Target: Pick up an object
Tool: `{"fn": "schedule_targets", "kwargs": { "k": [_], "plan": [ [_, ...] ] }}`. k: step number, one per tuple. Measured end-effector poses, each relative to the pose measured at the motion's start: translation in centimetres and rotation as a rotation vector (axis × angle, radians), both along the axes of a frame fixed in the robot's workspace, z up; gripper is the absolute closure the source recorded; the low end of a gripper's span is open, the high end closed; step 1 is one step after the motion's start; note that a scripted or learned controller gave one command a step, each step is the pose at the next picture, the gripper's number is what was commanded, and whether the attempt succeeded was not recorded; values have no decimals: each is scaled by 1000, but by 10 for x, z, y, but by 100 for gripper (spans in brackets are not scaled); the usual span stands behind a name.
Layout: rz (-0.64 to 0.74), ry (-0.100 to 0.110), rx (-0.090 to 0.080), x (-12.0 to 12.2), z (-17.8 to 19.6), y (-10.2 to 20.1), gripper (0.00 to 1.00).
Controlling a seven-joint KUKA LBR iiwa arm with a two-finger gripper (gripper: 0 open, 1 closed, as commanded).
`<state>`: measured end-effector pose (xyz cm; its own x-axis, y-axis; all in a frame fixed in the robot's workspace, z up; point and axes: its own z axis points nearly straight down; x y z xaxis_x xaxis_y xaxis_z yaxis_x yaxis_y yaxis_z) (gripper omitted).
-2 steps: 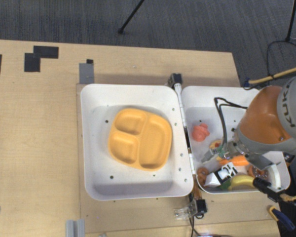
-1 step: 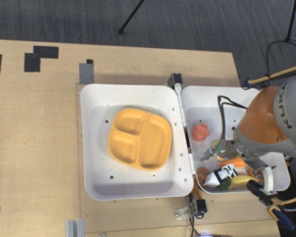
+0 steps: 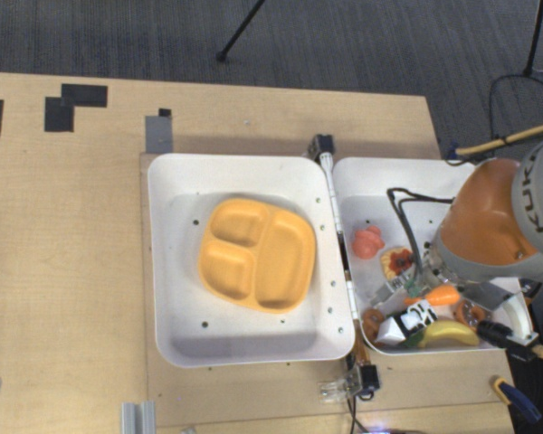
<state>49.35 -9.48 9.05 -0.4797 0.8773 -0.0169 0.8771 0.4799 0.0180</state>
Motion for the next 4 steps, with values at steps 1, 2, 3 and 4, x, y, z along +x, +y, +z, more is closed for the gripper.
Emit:
{"fn": "schedule_targets", "kwargs": {
  "k": [1, 2, 3, 4],
  "plan": [
    [110, 18, 4, 88, 29, -1, 0],
    [173, 19, 4, 136, -3, -4, 0],
    [84, 21, 4, 43, 32, -35, 0],
    [-111, 19, 8, 87, -3, -81, 0]
  ]
}}
